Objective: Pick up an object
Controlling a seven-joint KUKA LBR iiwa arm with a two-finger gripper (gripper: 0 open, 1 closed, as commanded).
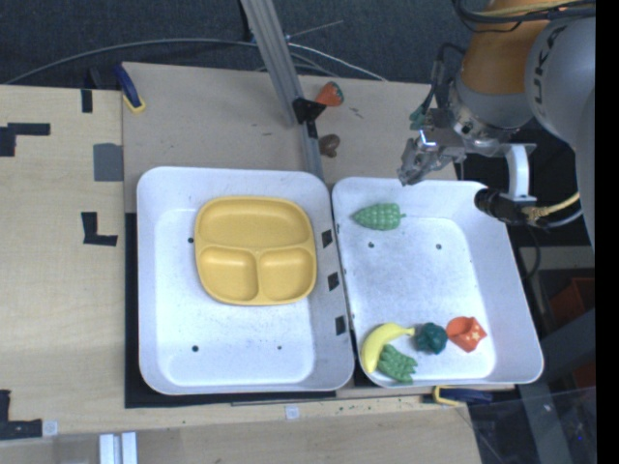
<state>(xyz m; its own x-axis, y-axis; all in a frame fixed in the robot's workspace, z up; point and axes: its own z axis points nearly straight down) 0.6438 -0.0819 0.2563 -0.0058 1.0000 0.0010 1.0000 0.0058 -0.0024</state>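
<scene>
My gripper (414, 170) hangs above the far rim of the right bin (503, 288), its fingers close together with nothing between them. A light green knobbly toy (378, 217) lies just below and left of it, near the bin's far left corner. Along the near edge of the same bin lie a yellow banana (378, 339), a bright green leafy piece (397, 363), a dark green broccoli-like piece (431, 337) and an orange-red pepper (466, 333).
The left bin (164, 288) holds a yellow three-compartment plate (255, 249). A grey metal post (274, 42) rises at the back between the bins, with a small orange item (331, 93) and a brown one (330, 145) on the bench behind them.
</scene>
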